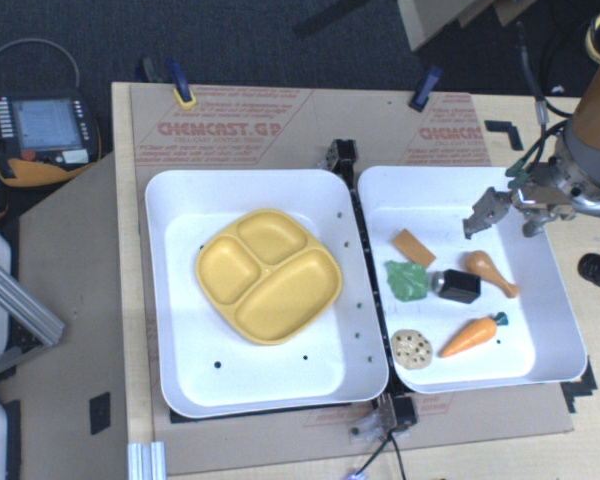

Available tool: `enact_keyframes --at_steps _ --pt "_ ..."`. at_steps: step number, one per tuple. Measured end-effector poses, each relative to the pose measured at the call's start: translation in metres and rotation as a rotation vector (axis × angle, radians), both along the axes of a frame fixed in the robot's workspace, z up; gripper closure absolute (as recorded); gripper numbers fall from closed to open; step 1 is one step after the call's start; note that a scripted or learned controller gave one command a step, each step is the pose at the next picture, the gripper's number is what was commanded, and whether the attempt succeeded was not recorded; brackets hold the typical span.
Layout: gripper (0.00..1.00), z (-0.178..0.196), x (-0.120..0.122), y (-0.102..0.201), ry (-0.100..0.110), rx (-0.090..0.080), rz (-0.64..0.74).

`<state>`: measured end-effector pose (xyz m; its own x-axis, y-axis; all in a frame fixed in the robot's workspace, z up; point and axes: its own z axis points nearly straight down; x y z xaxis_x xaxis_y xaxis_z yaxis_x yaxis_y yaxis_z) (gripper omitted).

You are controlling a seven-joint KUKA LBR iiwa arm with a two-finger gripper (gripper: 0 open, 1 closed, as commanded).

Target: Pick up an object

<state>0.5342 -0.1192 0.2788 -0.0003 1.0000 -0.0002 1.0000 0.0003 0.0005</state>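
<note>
Pincer (507, 215) open, hovers above chicken drumstick (491, 272), apart.

- The arm (590, 138) is cut off by the picture's right edge.
- The black block (458, 286) hides part of the green leafy piece (408, 281).
- The surface (130, 268) runs past the bottom edge.

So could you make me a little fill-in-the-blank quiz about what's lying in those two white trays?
1. The yellow divided plate lies in the ____ bin.
2. The carrot has a ____ leafy tip.
3. The round cookie lies in the right bin, to the ____ of the carrot.
4. The tool hangs over the ____ bin.

Missing words: left; green; left; right
</note>
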Motion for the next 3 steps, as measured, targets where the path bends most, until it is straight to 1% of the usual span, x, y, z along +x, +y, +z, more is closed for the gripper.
enact_keyframes --at_steps 1,2,3 --pt "0.00 -0.063 -0.003 0.003 0.008 0.002 -0.001" --pt "0.00 -0.115 0.004 -0.003 0.004 0.001 -0.001" --pt "0.00 -0.158 0.005 0.000 0.007 0.002 -0.001"
